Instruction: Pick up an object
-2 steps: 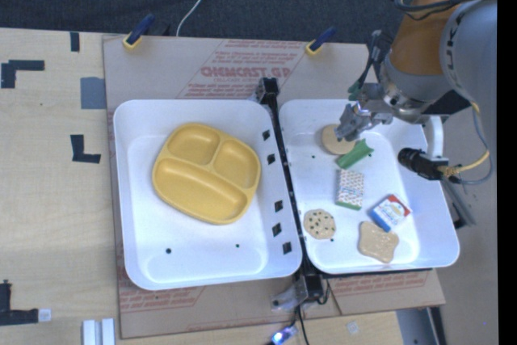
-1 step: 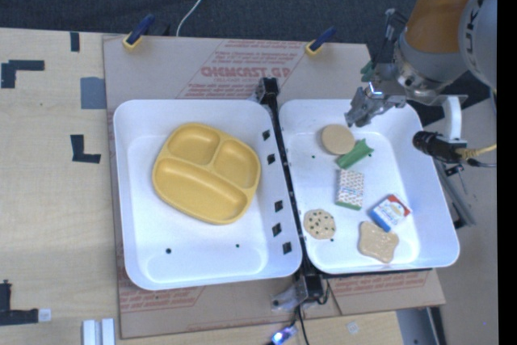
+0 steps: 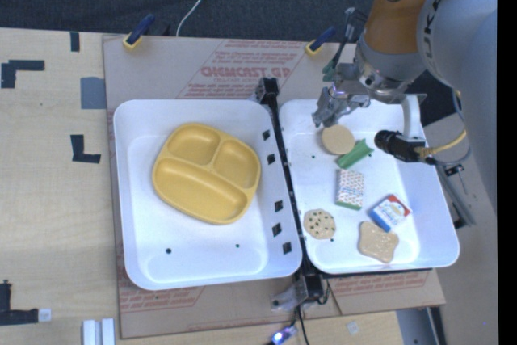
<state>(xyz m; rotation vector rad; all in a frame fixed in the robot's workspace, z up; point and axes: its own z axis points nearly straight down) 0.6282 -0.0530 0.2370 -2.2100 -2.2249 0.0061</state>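
Six small items sat in the right bin [image 3: 420, 254], and the gripper [image 3: 333, 111] hovered at the bin's eleven o'clock corner, just above a round tan biscuit [image 3: 338, 140]. Whether the claw was open or closed could not be told from this angle. Best play, by the look of it: drop straight down, straddle the disc across its width and close gently, steering clear of the green piece [image 3: 354, 154] touching its four o'clock edge. That biscuit looked flat, pale brown and smooth-rimmed, lying face-up on white plastic.
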